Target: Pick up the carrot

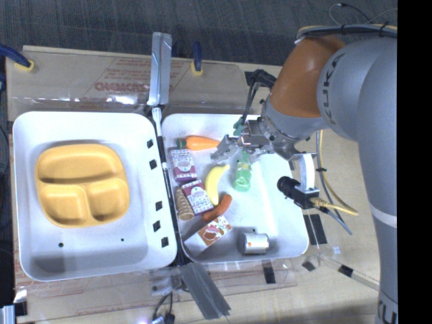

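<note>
An orange carrot (201,142) lies at the far left of the right bin (287,238), near the divider. My gripper (233,150) hangs just to the carrot's right, above the bin floor, with its fingers spread and nothing between them. A green bottle (242,175) sits right below the gripper.
In the right bin lie a banana (214,181), a red sausage (217,208), several small cartons (183,165), a brown packet (214,231) and a metal can (255,243). The left bin (40,258) holds a yellow divided tray (82,183).
</note>
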Robot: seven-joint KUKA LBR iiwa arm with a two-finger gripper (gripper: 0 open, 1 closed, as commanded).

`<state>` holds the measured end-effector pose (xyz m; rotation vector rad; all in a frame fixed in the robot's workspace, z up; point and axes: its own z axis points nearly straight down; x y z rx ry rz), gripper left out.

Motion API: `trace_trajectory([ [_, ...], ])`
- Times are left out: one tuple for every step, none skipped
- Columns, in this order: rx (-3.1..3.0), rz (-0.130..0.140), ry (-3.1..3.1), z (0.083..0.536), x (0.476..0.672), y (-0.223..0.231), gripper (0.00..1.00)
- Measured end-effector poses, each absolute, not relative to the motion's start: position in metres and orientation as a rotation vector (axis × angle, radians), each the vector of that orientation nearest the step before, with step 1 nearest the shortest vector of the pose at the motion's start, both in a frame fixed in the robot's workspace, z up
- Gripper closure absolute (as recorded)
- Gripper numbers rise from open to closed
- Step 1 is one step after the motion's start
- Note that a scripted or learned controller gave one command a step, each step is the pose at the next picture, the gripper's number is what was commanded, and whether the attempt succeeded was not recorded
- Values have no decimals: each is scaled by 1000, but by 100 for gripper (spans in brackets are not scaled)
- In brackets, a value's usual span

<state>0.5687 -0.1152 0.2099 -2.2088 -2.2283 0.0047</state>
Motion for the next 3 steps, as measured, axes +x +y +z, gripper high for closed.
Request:
trace_trajectory([
  [-1947,1,-2467,394,595,-136,0],
  [-2087,1,-2348,434,501,-145,0],
  [-2080,2,-2356,444,501,-145,100],
])
